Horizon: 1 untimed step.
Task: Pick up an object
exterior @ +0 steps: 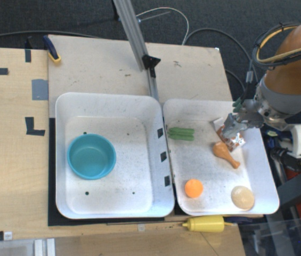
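Reaching in from the right, the gripper (231,135) hangs low over the upper right part of the right bin (203,116), just above the thick end of an orange-brown drumstick-shaped toy (226,154) — whether it is spread or pinching anything I cannot tell, since the wrist hides that part. The toy lies slanted on the bin floor, its thin end pointing toward the lower right. A green bean-like piece (181,134) lies near the bin's left wall, an orange ball (194,188) sits near the front, and a pale round object (242,197) rests in the front right corner. In the left bin (75,105) stands a blue bowl (91,156). A yellow bottle-like object (207,224) lies on the bench just in front of the right bin.
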Each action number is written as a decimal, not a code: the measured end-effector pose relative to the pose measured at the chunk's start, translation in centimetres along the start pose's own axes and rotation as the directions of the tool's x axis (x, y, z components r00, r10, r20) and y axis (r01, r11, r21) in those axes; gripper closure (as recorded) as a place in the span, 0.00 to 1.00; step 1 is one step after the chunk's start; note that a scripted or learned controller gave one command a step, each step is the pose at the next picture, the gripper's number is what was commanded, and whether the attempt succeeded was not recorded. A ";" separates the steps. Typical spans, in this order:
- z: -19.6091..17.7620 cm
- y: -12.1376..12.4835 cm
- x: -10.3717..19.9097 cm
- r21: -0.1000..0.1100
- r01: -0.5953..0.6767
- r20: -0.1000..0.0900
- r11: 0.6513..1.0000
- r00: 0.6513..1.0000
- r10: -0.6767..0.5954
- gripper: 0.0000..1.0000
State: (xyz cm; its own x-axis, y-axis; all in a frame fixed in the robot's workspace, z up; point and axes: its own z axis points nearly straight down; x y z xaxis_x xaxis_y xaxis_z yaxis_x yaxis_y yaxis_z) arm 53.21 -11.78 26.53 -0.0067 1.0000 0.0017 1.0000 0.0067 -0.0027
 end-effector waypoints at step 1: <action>0.5 1.0 4.8 0.000 0.000 0.001 1.000 1.000 0.000 1.00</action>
State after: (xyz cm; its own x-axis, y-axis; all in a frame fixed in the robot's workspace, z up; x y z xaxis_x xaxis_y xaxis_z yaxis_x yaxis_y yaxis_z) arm 54.14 -6.98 26.03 -0.0063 1.0000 0.0011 1.0000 0.0063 -0.0027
